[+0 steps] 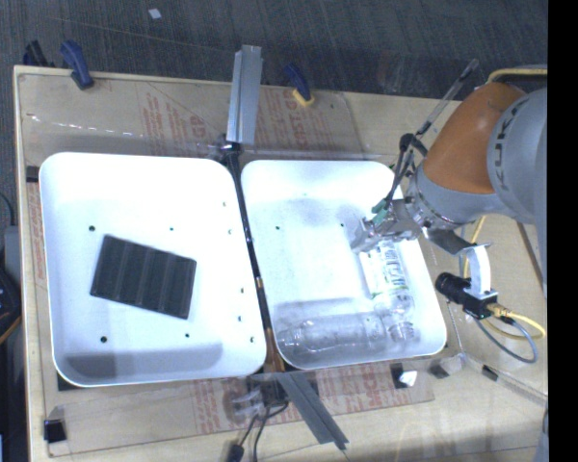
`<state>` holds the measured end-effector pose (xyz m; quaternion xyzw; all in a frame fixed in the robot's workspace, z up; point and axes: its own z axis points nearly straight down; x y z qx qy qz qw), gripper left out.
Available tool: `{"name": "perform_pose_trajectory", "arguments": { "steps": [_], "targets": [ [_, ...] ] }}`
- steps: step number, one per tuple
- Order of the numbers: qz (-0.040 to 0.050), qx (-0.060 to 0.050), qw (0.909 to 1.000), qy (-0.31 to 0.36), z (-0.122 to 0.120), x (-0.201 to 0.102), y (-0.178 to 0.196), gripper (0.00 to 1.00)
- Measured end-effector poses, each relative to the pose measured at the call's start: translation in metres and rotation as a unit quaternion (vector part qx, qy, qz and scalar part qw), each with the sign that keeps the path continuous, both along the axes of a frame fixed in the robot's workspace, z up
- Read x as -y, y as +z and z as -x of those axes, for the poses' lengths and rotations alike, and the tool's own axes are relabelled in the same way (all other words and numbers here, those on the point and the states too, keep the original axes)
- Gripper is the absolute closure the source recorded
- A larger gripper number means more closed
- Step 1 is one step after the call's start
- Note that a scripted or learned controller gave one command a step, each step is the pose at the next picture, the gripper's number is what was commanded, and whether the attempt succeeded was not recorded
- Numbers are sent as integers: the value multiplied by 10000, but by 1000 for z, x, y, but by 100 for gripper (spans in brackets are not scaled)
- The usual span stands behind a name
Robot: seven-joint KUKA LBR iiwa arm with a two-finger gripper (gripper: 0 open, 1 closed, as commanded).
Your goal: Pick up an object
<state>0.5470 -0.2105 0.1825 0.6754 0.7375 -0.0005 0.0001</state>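
The tool [378, 227], whose grip cannot be told, is seen right above the upright clear plastic bottle [387, 275].

We see a thick grey arm [520, 162] with rounded segments and a broad orange band [462, 147] above the wrist. Thin black cables [405, 166] run along it to the small metallic pincer [378, 227].
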Motion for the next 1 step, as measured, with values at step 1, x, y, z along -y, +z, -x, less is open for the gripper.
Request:
{"name": "perform_pose_trajectory", "arguments": {
  "steps": [1],
  "targets": [
    [1, -1, 10000, 2, 0, 0, 0, 0]
  ]
}}
